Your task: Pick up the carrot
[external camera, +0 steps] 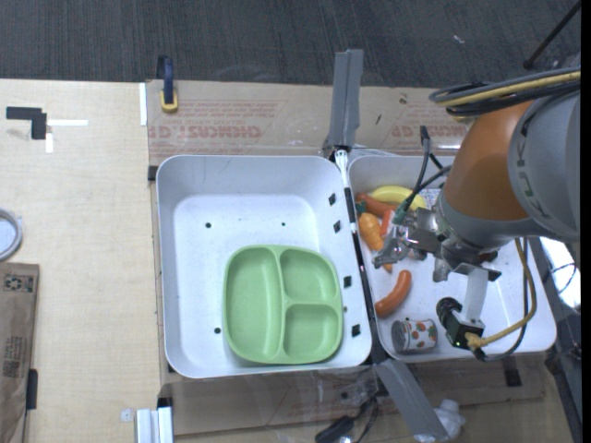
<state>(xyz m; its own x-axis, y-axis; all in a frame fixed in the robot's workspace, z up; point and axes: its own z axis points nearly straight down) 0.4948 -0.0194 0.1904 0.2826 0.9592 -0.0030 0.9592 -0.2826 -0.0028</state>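
Observation:
The carrot (379, 205), orange-red with a green top, lies in the upper left of the right bin (517, 340), beside a yellow banana (392, 193). My gripper (391, 250) hangs low over the left part of that bin, just below the carrot and beside an orange toy vegetable (369, 230). The grey and orange wrist covers the bin's middle and right. I see nothing held in the gripper.
An orange-red sausage (393, 292) and a small can (413, 334) lie in the right bin below the gripper. The left bin (185, 247) holds a green divided plate (283, 304). A divider wall (351, 238) separates the bins.

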